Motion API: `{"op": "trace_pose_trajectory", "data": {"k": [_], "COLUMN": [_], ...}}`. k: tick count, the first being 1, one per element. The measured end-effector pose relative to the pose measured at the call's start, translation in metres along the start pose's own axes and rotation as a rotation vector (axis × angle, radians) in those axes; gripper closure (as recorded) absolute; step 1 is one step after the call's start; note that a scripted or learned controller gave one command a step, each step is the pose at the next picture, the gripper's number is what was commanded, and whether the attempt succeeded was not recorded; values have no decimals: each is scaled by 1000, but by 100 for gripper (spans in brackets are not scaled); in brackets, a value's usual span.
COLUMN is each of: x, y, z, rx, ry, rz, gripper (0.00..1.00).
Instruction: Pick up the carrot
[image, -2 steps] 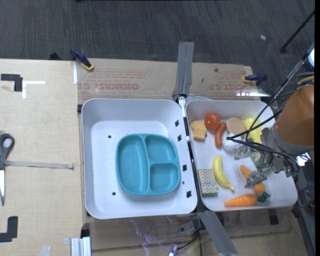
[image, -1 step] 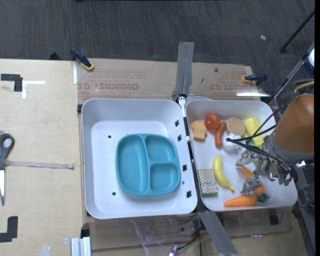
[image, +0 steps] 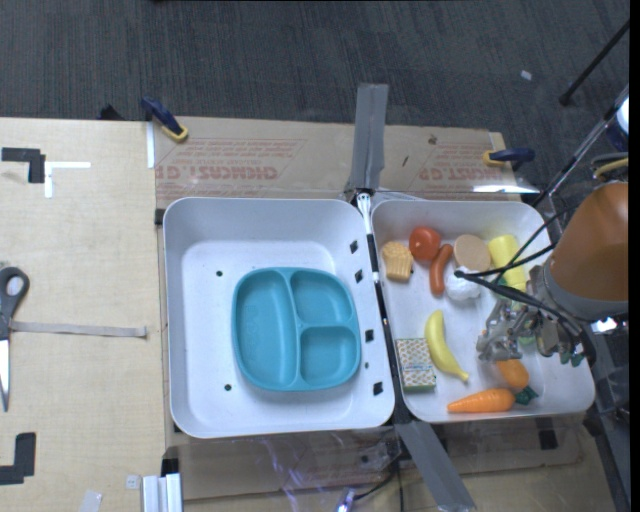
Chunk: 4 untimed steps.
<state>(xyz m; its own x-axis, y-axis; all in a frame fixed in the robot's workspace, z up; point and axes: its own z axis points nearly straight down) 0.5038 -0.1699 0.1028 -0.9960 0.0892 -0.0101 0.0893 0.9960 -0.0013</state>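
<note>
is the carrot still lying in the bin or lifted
Lying in the bin. The carrot rests flat near the right bin's front wall, with the gripper above it.

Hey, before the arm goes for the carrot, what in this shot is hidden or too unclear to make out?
- Gripper: a blur of metal and cables in the camera view, so its state is unreadable.
- Small orange item just above the carrot: the gripper covers part of it, identity unclear.
- White object by the sausage: crossed by black cables, shape uncertain.
- Scissors: cut off by the left edge.
</note>
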Motion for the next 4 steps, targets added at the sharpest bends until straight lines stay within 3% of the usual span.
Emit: {"op": "trace_pose_trajectory", "data": {"k": [1,2,3,4], "x": [23,28,29,37], "y": [-9,53,65,153], "z": [-32,-65,-64,-90], "rx": [0,-1,0,-2], "ry": [6,5,5,4], "rz": [260,167,322,107], "gripper": [100,100,100,100]}}
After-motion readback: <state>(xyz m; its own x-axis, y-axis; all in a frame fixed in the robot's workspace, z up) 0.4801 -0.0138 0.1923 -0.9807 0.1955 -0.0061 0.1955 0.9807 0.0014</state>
